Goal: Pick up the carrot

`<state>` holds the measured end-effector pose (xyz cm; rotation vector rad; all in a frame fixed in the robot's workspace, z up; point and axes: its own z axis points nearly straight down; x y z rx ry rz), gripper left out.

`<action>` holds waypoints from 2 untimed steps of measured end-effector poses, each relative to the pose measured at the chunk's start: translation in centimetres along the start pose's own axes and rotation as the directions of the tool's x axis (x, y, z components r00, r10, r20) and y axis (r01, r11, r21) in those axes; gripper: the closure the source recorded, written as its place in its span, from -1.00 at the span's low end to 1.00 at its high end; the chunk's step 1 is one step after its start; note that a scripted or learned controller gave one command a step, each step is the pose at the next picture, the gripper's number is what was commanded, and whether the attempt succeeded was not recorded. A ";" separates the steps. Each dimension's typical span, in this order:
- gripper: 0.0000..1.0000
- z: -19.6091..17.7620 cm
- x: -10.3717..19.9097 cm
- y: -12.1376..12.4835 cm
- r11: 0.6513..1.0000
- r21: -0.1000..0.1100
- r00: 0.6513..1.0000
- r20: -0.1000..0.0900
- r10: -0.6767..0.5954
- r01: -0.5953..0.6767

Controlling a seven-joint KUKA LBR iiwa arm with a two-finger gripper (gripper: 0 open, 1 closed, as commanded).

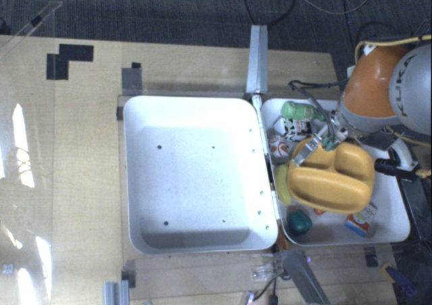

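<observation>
Down over the right bin (399, 228), the gripper (317, 144) sits at the upper edge of a large yellow-tan lumpy object (332, 178); whether it is released or clenched cannot be told. Around that object lie a pale green item (300, 110), a teal ball (299, 222) and a small blue-and-red packet (360, 223), and which item among this clutter is the carrot cannot be made out. The left bin (132, 162) lies alongside.

Bench (81, 182): pale wood, level. Two white bins sat directly on it, side by side, touching. Left bin (196, 175) approx. centre; right bin (398, 223) at R edge. Black L-shaped mark (66, 59) at far-left corner. Metal post (258, 61) stood behind bins.
</observation>
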<state>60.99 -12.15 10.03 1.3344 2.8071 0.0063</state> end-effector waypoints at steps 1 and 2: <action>1.00 -1.2 -0.3 0.2 1.000 -0.007 1.000 0.009 0.001 -0.001; 1.00 -8.8 7.6 1.2 0.990 0.011 0.989 -0.022 -0.143 0.143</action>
